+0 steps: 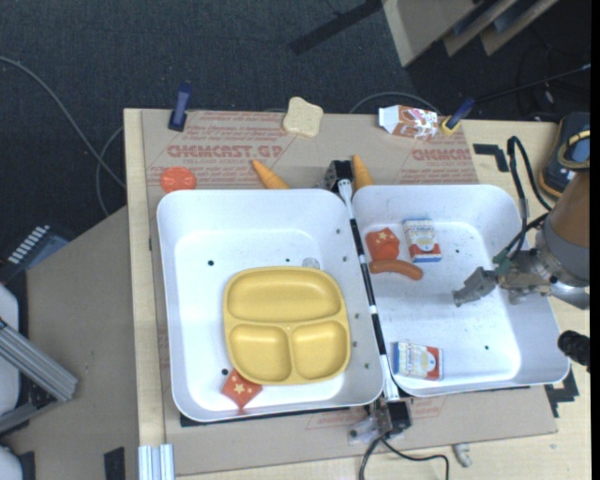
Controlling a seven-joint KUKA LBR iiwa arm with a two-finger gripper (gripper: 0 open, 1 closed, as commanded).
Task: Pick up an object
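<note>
Nearest me, a small carton (pixel 417 360) lay in the right bin (pixel 487 361), long axis left-right. Farther in, a sausage (pixel 397 269) pointed left-right. I saw the gripper (pixel 472 290) hovering right of it; finger state I couldn't tell.

a dark blue-grey carpeted floor (pixel 84 66) surrounds the surface (pixel 150 375), which is pale wood. a sheet of brown cardboard (pixel 225 145) printed with red lettering lies across its far part. thin pale cables (pixel 56 89) trail over the carpet at the left, and a dark strip (pixel 328 28) lies on it near the top. a light wooden piece of furniture (pixel 487 23) stands at the upper right corner. a ribbed grey metal rail (pixel 37 361) runs slantwise at the lower left. the light is even and soft, with faint shadows.
</note>
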